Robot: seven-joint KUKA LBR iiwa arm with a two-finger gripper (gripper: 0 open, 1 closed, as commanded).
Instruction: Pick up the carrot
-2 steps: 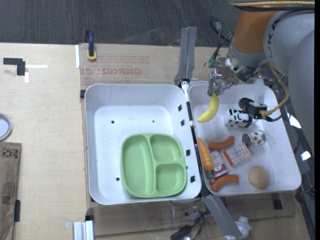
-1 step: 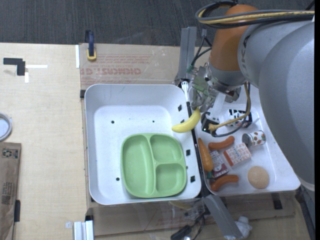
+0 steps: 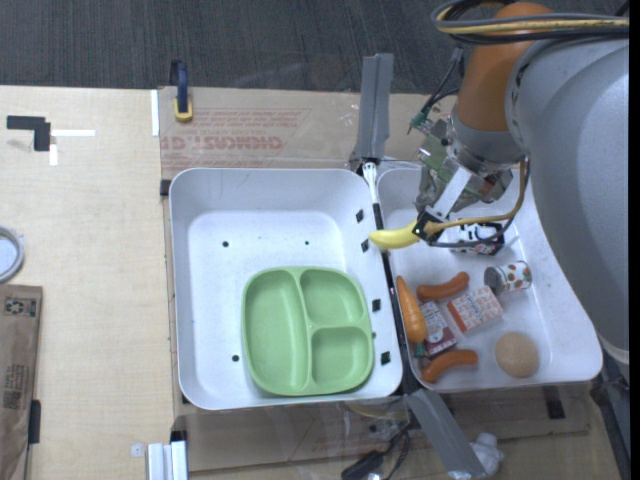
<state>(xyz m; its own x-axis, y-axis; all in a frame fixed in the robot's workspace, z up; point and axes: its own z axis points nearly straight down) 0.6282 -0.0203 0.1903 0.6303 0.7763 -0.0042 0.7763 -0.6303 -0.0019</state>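
One carrot point(image 3: 410, 310) below the pincer point(image 3: 428, 226)

bench point(image 3: 80, 298): light wood | on it: two white bins point(image 3: 200, 208) side by side, tape roll point(image 3: 8, 255) at left edge

I see the divided plate point(image 3: 306, 330) in the left bin point(image 3: 200, 208); the carrot point(image 3: 409, 311) lies along the right bin's point(image 3: 560, 308) left wall.

Even, bright overhead light fills both white bins point(image 3: 190, 268) — shadows stay soft and short. Mild glare whitens the bin walls; the grey arm point(image 3: 585, 168) looms slightly blurred at right.
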